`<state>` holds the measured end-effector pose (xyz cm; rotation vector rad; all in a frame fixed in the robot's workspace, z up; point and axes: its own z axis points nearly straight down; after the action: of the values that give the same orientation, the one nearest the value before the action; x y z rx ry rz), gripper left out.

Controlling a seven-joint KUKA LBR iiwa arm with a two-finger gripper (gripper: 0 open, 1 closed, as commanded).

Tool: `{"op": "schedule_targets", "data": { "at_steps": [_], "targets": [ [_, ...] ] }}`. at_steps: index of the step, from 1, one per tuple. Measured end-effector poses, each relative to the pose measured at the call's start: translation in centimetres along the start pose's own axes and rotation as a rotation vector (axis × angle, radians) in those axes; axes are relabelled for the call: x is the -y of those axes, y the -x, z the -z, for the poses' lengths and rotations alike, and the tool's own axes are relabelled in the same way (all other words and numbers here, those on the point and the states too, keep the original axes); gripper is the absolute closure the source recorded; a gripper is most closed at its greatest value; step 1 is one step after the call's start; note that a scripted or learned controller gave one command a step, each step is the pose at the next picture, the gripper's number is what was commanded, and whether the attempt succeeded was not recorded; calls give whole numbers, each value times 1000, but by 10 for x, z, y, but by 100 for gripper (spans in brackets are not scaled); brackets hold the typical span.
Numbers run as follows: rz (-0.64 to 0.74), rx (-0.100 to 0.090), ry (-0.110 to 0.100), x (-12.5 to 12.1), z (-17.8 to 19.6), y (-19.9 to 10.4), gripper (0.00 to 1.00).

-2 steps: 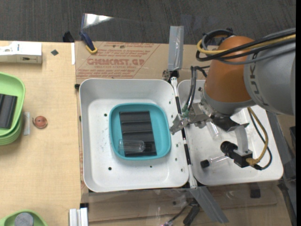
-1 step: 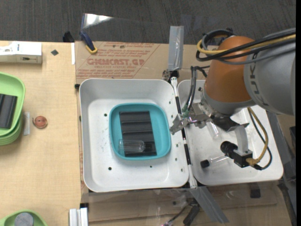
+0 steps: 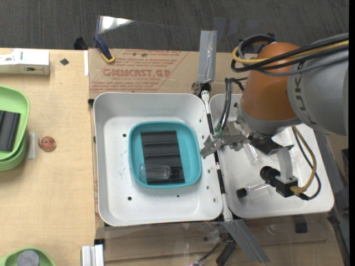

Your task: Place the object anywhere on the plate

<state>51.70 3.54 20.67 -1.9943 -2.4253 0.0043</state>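
The clear cup [image 3: 155, 172] lies on its side on the teal plate [image 3: 135, 148], toward the plate's near-left part. It rests against the near end of a black ridged block [image 3: 161, 146] that covers most of the plate's middle. The plate sits in the left white bin [image 3: 111, 198], roughly centred, with bare white floor all round it.

My gripper [image 3: 213, 147] hangs at the seam where the two bins meet, just beside the plate's right rim and apart from the cup. Nothing of the cup is between my tips. From this slant my own wrist covers them, so I cannot tell whether I am open or closed. My orange band [image 3: 269, 87] and grey arm [image 3: 324, 82] stretch in from the right, above the right white bin [image 3: 321, 198], trailing yellow and black cables. A small black piece [image 3: 242, 193] lies on that bin's floor near its front.

Behind the bins a printed cardboard sheet [image 3: 141, 71] lies flat. Farther left on the wooden bench [image 3: 61, 204] there are a stack of green dishes [image 3: 16, 107], a small orange disc [image 3: 47, 143] and a white box [image 3: 25, 62].
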Motion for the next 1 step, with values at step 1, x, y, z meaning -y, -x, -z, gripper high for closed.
{"op": "schedule_targets", "data": {
  "at_steps": [1],
  "targets": [
    [0, 0, 0, 0, 0, 0, 0]
  ]
}}
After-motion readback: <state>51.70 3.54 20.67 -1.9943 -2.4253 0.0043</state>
